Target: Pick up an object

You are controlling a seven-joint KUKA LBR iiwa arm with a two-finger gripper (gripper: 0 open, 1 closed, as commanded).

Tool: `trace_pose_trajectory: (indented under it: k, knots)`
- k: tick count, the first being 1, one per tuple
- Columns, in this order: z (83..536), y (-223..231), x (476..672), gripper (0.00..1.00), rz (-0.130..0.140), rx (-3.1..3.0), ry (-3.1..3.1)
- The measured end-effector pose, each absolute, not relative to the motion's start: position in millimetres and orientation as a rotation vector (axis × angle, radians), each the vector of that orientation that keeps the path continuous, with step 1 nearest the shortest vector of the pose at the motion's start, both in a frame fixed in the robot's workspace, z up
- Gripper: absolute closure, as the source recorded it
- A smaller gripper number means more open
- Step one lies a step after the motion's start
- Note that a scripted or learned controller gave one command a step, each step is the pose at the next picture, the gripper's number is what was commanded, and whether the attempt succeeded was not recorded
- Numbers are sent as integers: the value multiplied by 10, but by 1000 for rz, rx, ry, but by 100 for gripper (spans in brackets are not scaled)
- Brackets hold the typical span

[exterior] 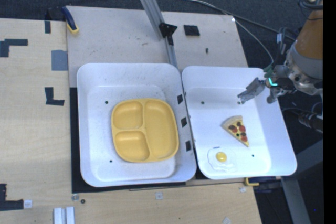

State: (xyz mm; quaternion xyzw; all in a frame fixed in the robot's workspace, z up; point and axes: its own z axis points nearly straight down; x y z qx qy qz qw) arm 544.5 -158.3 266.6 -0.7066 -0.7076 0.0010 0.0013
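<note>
A pizza slice (pixel 235 129) lies in the middle of the right bin (pixel 205 81), its tip pointing to the lower right. A fried egg (pixel 220 158) rests near that bin's front edge. My gripper (pixel 260 91) hangs over the bin's far right part, up and to the right of the pizza slice. Its two fingers stand apart, one at the left (pixel 249 91) and one at the right (pixel 272 96), with nothing between them.
The left bin (pixel 94 81) holds a yellow three-compartment plate (pixel 144 129). A metal pole (pixel 149 0) slants across the bench behind the bins. Cables run over the dark floor at the back right. The arm's orange band (pixel 311 34) is at the right edge.
</note>
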Motion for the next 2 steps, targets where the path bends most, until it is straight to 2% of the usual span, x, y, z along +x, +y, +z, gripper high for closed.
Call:
trace_pose_trajectory:
  k: [1, 2]
  knots:
    - [2672, -1584, 5448, 0, 2, -2219, -2222]
    - [2106, -1592, 5541, 0, 6, -2218, -2220]
